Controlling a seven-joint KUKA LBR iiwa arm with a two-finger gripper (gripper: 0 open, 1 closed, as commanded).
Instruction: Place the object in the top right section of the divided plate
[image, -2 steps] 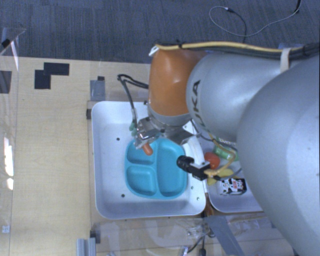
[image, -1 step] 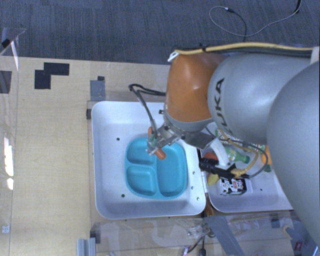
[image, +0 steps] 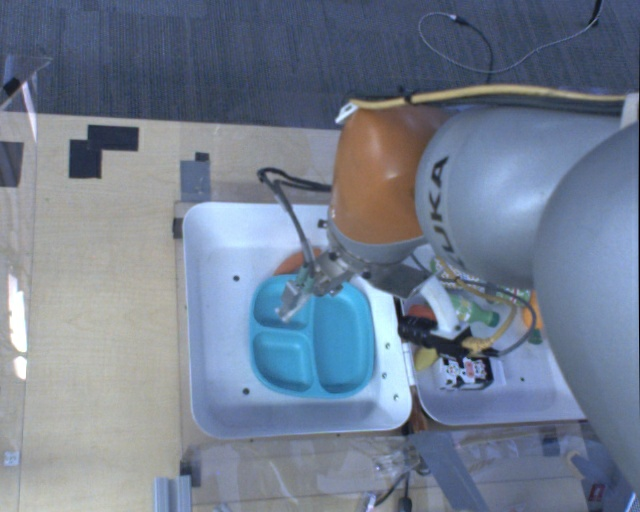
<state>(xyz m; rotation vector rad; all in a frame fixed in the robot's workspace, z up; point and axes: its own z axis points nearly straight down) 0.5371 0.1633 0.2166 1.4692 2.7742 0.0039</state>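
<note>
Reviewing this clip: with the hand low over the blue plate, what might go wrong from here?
1. The hand sits near the divider ridges of the divided plate; a release here might land in the wrong section.
2. An orange object lies at the plate's far rim in the left bin, under the arm; the wrist may bump it.

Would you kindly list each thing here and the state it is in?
Blue divided plastic plate: flat in left white bin, its compartments showing nothing inside.
Gripper: low over the plate's upper left section.
Orange object: beside the plate's top edge, partly hidden.
Right white bin: holding mixed items.
</note>
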